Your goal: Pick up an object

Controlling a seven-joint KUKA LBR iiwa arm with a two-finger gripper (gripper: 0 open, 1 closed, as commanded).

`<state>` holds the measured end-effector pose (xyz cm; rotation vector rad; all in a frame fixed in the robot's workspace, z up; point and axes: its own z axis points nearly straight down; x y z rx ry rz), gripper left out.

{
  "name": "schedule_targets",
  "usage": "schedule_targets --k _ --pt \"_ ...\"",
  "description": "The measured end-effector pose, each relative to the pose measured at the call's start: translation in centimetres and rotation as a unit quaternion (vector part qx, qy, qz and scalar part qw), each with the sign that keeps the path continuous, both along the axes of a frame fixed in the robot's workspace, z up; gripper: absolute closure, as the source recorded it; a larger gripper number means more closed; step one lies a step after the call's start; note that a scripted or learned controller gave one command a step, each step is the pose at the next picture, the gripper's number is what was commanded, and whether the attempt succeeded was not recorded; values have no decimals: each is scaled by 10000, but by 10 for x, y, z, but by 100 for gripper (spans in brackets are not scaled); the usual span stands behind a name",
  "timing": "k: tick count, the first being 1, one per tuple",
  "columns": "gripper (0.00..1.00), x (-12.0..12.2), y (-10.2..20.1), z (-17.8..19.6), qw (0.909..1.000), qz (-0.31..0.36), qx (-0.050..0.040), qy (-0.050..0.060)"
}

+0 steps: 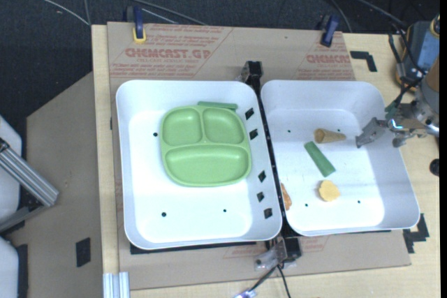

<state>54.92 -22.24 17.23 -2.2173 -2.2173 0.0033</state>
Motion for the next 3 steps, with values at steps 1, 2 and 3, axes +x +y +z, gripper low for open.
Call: schedule_targets --k 1,2,3 --pt "0 -6 5 -61 10000 0 7 10" --pt "0 -6 8 -88 10000 15 28 -8" --pt "100 -5 7 -76 10000 11 8 -24"
